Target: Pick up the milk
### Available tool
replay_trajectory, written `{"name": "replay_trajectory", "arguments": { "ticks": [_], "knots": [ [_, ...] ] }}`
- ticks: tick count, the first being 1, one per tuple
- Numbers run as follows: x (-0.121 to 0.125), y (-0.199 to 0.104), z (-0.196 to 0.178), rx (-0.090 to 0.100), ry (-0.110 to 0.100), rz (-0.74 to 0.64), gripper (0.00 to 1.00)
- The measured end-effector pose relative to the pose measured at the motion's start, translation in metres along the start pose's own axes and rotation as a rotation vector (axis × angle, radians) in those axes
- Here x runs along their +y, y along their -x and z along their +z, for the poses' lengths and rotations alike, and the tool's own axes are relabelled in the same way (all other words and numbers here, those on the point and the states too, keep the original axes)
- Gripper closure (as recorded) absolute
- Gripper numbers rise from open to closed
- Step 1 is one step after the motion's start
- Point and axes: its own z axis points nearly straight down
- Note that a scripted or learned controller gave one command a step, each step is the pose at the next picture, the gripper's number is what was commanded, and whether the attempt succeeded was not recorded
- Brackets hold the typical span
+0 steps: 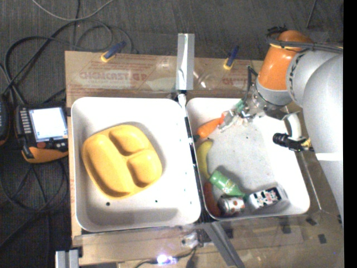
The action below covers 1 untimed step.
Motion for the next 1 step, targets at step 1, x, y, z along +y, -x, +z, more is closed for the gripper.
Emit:
{"name": "replay_trajectory", "arguments": {
  "ticks": [1],
  "knots": [
    [-0.0349, 0.0384, -0.0859, 0.005, 0.006, -0.063, 1.0]
  ]
}}
